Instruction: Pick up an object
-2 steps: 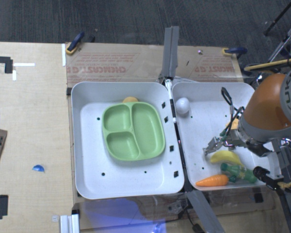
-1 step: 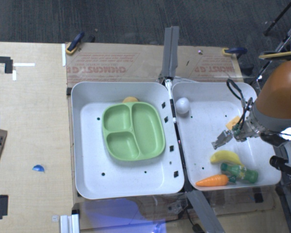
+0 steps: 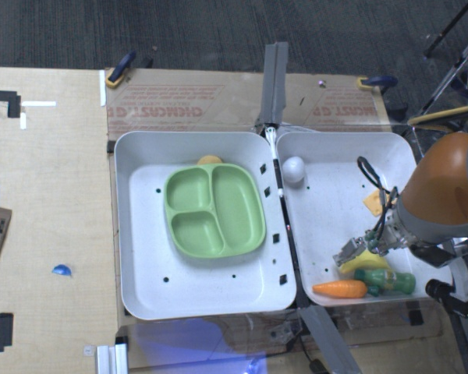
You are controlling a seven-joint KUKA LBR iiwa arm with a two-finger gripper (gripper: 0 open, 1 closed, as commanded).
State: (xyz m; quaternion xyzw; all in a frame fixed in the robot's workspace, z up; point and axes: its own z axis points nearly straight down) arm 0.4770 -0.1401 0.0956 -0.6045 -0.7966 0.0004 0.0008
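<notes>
At 5 o'clock in the right bin (image 3: 327,150), the pincer (image 3: 357,248) hovers, its state unclear.
The carrot (image 3: 340,289) looks light, stiff, slick; grip its middle.

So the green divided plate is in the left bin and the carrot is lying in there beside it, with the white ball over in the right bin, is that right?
Not quite. The carrot is not in the left bin; the camera view shows it at the near edge of the right bin, next to the green bottle. The rest holds: the green divided plate lies in the left bin and the white ball in the right one.
</notes>
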